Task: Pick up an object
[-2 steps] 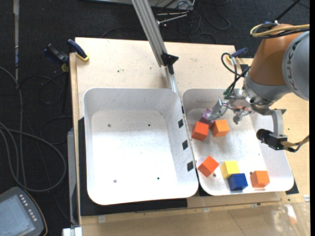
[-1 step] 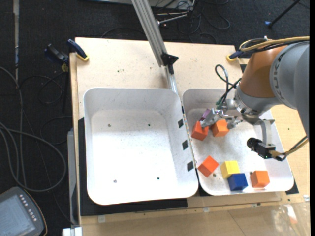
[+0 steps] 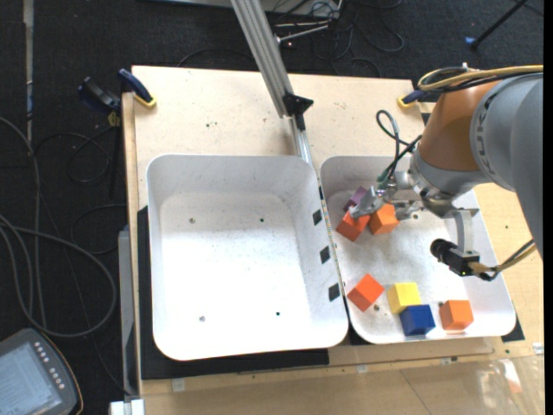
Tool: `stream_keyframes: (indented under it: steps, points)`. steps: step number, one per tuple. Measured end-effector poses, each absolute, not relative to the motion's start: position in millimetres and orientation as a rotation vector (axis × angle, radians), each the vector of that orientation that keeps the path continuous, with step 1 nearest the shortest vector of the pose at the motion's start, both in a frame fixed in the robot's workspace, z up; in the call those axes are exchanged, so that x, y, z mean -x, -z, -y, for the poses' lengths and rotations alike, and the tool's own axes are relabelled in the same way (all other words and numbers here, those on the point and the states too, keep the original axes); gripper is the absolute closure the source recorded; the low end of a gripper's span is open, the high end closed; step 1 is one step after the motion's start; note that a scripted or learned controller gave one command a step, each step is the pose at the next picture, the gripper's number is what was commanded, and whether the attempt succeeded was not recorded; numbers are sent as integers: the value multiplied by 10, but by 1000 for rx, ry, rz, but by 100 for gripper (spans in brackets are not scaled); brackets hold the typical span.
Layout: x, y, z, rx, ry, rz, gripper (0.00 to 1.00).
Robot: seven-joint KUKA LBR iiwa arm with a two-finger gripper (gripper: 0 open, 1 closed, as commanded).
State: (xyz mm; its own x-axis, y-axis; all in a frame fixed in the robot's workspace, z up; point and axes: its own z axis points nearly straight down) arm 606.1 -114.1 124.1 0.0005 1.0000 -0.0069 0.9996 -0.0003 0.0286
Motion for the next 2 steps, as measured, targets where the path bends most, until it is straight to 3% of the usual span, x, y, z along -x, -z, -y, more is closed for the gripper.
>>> stream_keyframes:
  steps: [1,2]
  points:
    - [-6072,-1335,1133,-2203,-30,-2201,100]
    - [-6128,-1803,1059,-2215,-5,-2222,100]
